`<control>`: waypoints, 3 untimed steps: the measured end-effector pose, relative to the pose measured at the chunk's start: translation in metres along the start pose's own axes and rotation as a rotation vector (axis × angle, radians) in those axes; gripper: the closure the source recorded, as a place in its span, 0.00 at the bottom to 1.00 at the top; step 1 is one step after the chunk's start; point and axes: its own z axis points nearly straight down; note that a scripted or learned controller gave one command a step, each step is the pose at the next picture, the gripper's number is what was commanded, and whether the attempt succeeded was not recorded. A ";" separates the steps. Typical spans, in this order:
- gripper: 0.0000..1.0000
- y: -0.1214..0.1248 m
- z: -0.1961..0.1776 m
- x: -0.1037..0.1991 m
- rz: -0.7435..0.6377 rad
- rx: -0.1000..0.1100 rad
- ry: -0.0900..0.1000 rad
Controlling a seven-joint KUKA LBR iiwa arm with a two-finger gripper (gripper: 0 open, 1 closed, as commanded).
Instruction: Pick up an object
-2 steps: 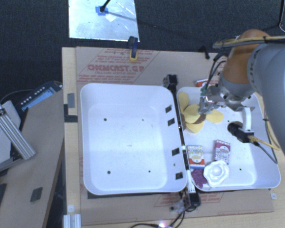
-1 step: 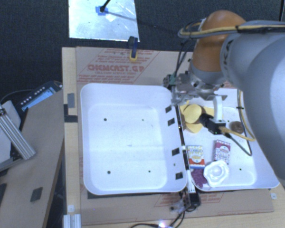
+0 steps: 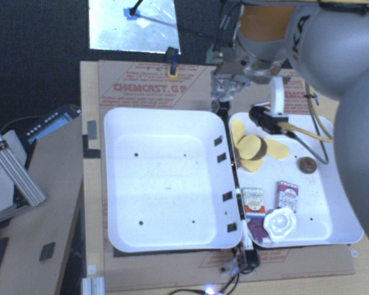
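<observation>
Approach step judged underway: jaws positioned above far rim between bins, state not discernible. Yellow pieces located in right bin's far-left corner. Descent onto them required next.

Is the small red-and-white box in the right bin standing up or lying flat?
Lying flat: the red-and-white box shows its broad printed face upward on the right bin floor.

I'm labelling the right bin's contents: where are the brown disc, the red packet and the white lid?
brown disc [image 3: 306,164], camera view, its centre
red packet [image 3: 287,196], camera view, middle of its printed face
white lid [image 3: 279,222], camera view, its top
</observation>
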 end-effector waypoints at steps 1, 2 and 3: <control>1.00 0.031 -0.055 0.072 0.002 0.006 -0.001; 1.00 0.032 -0.123 0.122 0.003 0.008 -0.001; 1.00 -0.014 -0.190 0.141 0.004 0.009 0.000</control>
